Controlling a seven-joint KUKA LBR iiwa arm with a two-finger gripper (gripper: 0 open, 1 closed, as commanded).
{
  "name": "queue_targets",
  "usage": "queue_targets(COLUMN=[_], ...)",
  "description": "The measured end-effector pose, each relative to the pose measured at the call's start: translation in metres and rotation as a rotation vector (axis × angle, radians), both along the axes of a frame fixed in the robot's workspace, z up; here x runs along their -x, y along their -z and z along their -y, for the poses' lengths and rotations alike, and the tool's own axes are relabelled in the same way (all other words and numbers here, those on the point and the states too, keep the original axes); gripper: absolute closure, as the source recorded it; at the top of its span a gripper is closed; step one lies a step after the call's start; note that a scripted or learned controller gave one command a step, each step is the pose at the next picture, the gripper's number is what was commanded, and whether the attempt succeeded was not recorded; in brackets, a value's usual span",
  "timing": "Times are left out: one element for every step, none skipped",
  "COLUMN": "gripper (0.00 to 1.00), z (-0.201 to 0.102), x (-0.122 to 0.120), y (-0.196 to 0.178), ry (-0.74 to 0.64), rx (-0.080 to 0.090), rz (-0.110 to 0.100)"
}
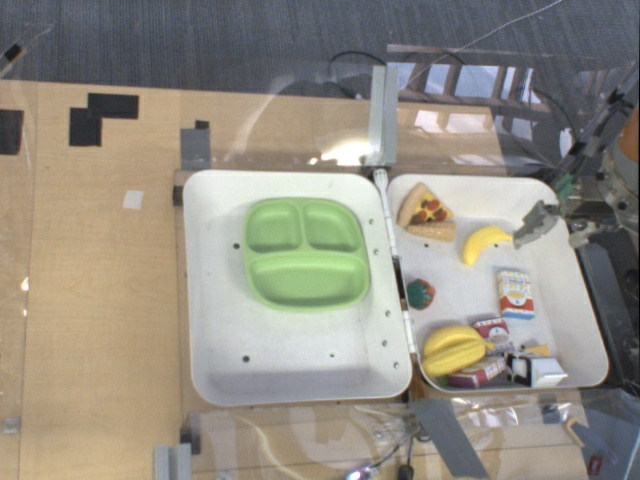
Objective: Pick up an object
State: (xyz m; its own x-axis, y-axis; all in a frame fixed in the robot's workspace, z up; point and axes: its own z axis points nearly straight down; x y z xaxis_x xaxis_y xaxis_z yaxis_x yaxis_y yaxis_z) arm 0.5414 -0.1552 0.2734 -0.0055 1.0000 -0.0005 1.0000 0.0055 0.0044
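Nearest me in the camera view, clutter crowds the right bin's [590,368] front, so I'd take the lone small banana [484,242] lying mid-bin just beside my claw [530,225], whose grip state I cannot tell, probably empty, lowering squarely across its curve.

Setting: robotics lab test cell. Indicators: a light wood bench [90,298] carries two white bins [215,368] side by side, held by metal brackets [195,146] and a grey post [380,113] at 12 o'clock. Clear shield panels [300,118] enclose the bench. Black marker patches [100,116] are fixed at 10 o'clock. A cable [520,23] crosses grey carpet [200,18] at 1 o'clock. Bin contents are toy items: a green tray [305,252], pizza slice [427,213], bananas [453,349]
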Motion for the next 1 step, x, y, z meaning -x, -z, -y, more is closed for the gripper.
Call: queue_targets(gripper=[0.0], z=[0.0457], x=[-0.0597], y=[0.1275], ry=[-0.027], rx=[0.0], rz=[-0.003])
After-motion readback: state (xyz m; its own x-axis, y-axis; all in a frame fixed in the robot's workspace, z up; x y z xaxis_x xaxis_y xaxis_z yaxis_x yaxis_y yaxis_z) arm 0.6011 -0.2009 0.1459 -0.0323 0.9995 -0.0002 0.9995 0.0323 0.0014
